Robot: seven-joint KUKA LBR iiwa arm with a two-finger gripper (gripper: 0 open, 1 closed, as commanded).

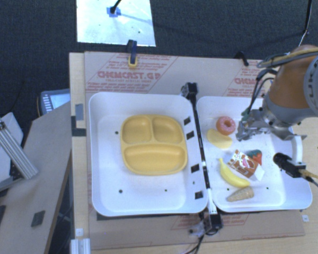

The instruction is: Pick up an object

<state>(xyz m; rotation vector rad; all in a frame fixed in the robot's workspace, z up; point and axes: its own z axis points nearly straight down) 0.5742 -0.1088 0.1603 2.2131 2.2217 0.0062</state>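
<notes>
The right bin (291, 194) holds several toy foods. A pink frosted donut (226, 125) lies at its upper left, with a flat yellow piece (218, 138) just below it. A small snack carton (245, 163) with a red and green item behind it sits in the middle, next to a banana (232, 175) and a waffle cone (240, 194). My gripper (246, 129) hangs just right of the donut, pointing down over the bin's floor. Nothing shows between its fingers.
The left bin (103, 142) carries a yellow divided plate (151, 144). A black divider strip (197, 147) runs between the bins. The arm's grey and orange body (297, 89) covers the right bin's upper right corner, and cables hang beside it.
</notes>
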